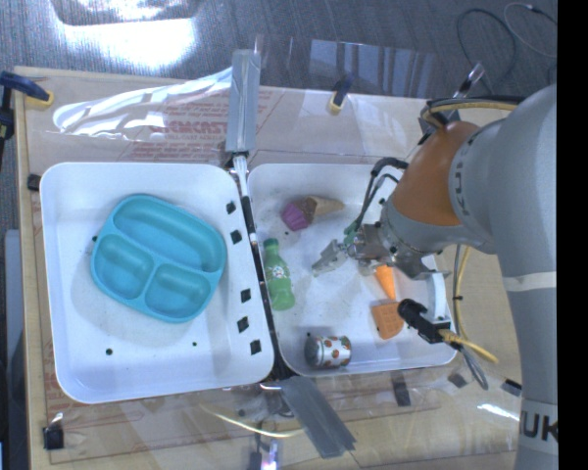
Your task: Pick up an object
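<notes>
Grey metal fingers of our two-finger gripper (325,258) stand apart and empty over the right white bin (412,360), so we judge ourselves mid-approach, needing to descend onto the green plastic bottle (276,275) just beside.

I'm looking down on a robotics lab bench, not a home or kitchen. Two shallow white bins (69,360) sit side by side on a board under clear plastic sheeting (137,106), held by clamps (20,88) at the upper left of the frame. Loose cables (500,27) trail over grey carpet (353,8) at the upper right, and the grey industrial arm (510,194) with its orange band fills the right side.
</notes>
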